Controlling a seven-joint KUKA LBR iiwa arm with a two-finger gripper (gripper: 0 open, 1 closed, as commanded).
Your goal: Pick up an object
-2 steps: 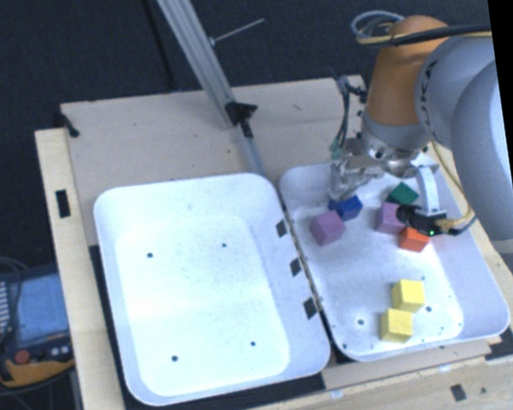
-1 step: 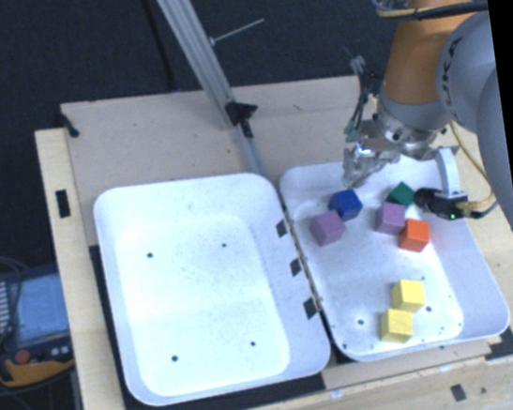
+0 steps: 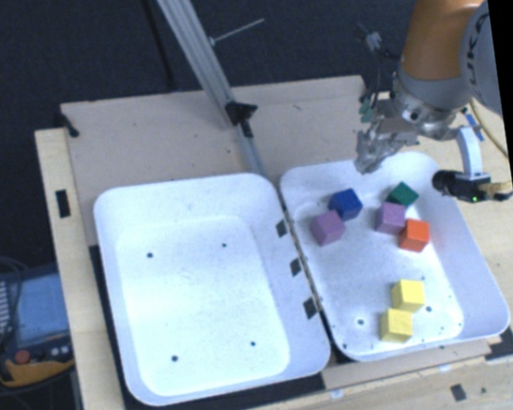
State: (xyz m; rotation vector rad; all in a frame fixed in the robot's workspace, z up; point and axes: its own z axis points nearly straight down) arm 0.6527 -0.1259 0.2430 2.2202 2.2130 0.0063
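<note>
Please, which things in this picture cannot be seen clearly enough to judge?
- Gripper: camera view, small and blurred; open or shut cannot be told.
- Arm: cut off by the right edge.
- Green cube: lower part hidden behind a purple cube.
- Device screen left of the bench: too blurred to read.

In the right bin the blue cube, two purple cubes, the green cube and the orange cube stand close together, with narrow gaps between them. The two yellow cubes touch each other near the front wall. The middle floor between both groups is open, and the left bin gives wide free room.
</note>
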